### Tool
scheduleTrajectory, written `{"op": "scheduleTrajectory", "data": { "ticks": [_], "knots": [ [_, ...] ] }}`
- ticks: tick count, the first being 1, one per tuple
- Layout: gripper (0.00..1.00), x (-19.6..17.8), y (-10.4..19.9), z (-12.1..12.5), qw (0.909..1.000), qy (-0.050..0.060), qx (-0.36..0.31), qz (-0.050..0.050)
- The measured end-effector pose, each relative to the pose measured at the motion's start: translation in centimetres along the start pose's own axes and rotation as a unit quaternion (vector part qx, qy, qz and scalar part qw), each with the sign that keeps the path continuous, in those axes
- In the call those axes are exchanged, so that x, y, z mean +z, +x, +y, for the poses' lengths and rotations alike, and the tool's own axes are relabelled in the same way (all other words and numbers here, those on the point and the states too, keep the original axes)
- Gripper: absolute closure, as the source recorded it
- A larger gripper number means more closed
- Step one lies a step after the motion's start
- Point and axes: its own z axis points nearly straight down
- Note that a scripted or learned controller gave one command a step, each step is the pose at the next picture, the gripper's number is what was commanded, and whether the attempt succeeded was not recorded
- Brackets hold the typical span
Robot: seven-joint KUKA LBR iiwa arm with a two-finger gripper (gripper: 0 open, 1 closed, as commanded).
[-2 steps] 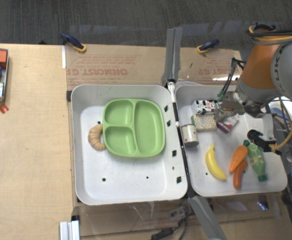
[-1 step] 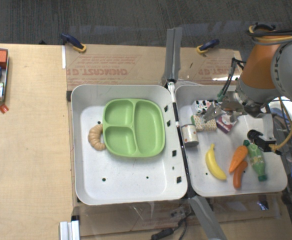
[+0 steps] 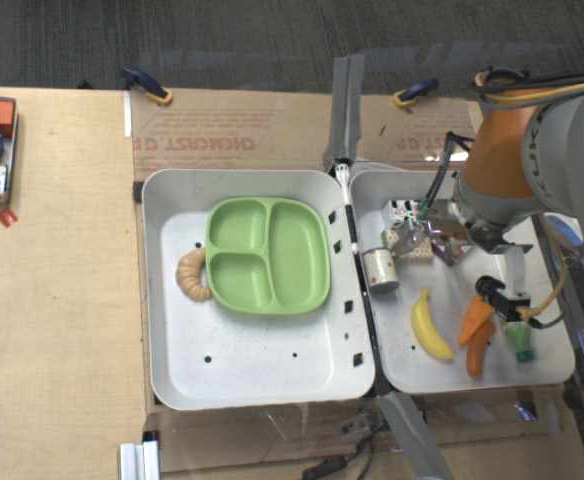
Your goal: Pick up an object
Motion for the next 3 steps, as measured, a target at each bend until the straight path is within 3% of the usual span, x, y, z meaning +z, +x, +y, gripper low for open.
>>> {"op": "scheduleTrajectory", "data": {
  "ticks": [1,3],
  "knots": [
    [0.0,0.1,0.3,-2.9,0.9999,-0.01,0.003,-0.003],
    [0.0,0.8,0.1,-7.2,1.0,-0.001,0.004,-0.003]
  ]
}}
